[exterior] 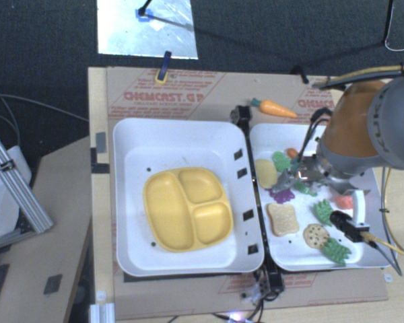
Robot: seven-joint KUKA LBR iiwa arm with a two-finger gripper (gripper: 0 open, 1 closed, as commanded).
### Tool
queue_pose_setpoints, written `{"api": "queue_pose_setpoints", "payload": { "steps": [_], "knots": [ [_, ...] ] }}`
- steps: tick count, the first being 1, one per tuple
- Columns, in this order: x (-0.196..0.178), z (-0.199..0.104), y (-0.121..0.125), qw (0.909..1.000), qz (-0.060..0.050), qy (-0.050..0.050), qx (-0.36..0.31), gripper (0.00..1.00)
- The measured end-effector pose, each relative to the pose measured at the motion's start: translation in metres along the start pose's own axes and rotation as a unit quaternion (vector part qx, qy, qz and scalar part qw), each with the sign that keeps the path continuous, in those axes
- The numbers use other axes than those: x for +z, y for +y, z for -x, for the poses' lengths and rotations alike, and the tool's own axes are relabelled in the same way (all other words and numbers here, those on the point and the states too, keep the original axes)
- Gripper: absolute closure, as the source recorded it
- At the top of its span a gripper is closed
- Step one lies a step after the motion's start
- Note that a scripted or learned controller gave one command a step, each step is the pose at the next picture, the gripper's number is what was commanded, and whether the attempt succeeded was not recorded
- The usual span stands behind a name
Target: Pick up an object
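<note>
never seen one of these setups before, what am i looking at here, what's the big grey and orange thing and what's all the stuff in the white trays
This is one picture from a camera fixed above a bench, looking down at a slant. The big grey and orange thing is a robot arm reaching in from the right. Its two-finger gripper hangs low over the right white bin. Whether it holds anything cannot be told from here.

That bin holds small toy foods: a tan bread slice, a round chocolate-chip cookie, purple grapes, a pale yellow piece and green leafy pieces.

The left white bin holds a yellow three-compartment plate. An orange toy carrot lies outside the bins, on the cardboard behind them.
</note>
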State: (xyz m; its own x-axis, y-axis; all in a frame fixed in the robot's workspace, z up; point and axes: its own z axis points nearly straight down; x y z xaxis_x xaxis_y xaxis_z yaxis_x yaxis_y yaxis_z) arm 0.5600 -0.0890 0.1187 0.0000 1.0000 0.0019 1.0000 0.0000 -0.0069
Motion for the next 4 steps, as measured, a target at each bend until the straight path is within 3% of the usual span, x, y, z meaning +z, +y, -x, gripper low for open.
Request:
{"api": "queue_pose_setpoints", "payload": {
  "steps": [1, 2, 3, 4],
  "knots": [
    [0.034, -0.002, -0.041, 1.0, 0.007, -0.001, 0.001, 0.0],
    [0.021, -0.001, -0.038, 1.0, 0.008, -0.001, -0.001, 1.0],
    [0.021, -0.002, -0.038, 1.0, 0.008, -0.001, 0.0, 0.0],
    [-0.07, -0.08, -0.055, 1.0, 0.008, 0.001, -0.006, 0.0]
  ]
}}
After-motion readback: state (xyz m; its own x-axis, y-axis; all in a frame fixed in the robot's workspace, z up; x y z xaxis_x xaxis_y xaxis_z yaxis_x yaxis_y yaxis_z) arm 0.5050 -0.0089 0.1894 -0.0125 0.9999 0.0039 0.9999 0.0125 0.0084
